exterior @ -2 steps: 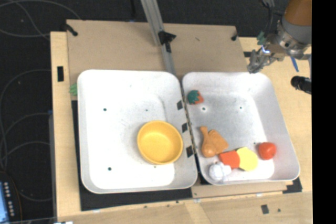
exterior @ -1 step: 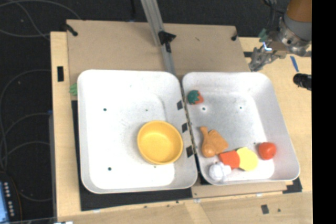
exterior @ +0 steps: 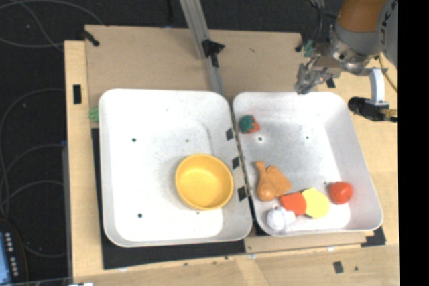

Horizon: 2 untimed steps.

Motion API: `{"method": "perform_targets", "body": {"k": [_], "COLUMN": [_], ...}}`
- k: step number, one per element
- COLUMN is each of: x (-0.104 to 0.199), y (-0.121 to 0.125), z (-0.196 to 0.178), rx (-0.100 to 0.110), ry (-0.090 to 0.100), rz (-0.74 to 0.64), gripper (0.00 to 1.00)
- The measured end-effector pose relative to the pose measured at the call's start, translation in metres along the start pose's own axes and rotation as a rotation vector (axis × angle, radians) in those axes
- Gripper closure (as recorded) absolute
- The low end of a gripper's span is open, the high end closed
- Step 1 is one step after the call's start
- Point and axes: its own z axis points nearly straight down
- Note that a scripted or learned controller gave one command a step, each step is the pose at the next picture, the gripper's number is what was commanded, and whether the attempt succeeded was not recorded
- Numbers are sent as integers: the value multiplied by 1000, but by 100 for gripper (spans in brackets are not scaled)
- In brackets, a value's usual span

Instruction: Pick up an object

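Above the right white bin's (exterior: pixel 355 118) far rim, our gripper (exterior: pixel 307 85) hangs; whether it is parted we cannot tell. We should descend squarely over the isolated small green ball (exterior: pixel 248 123).

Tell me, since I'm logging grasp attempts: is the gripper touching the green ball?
Apart. The camera view shows the gripper above the right bin's far rim, with bare white floor separating it from the green ball.

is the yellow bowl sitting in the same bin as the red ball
No, the yellow bowl sits in the left bin, while the red ball lies in the right bin with the other small items.
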Motion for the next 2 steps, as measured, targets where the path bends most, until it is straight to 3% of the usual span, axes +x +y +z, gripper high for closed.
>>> {"method": "perform_targets", "body": {"k": [2], "x": [108], "y": [-11], "z": [-3], "rx": [1], "ry": [1], "rz": [0], "gripper": [100]}}
